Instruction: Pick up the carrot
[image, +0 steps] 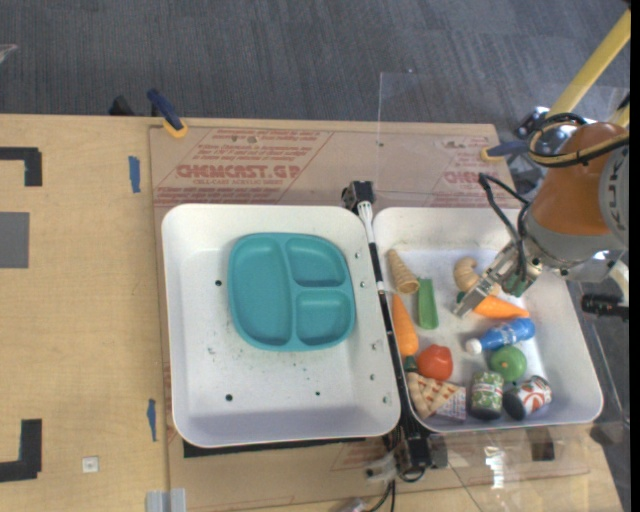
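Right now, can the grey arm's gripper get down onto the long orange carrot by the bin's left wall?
Probably yes. The long orange carrot lies uncovered from above. The gripper hovers to its right. The bin wall and the green pod-shaped piece flank it closely, so finger room looks tight.

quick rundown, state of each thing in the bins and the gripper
long orange carrot: lying against right bin's left wall, not gripped
teal divided plate: flat in left bin, compartments bare
green pod: lying beside carrot
red tomato: resting below carrot
two-finger gripper: low over an orange piece
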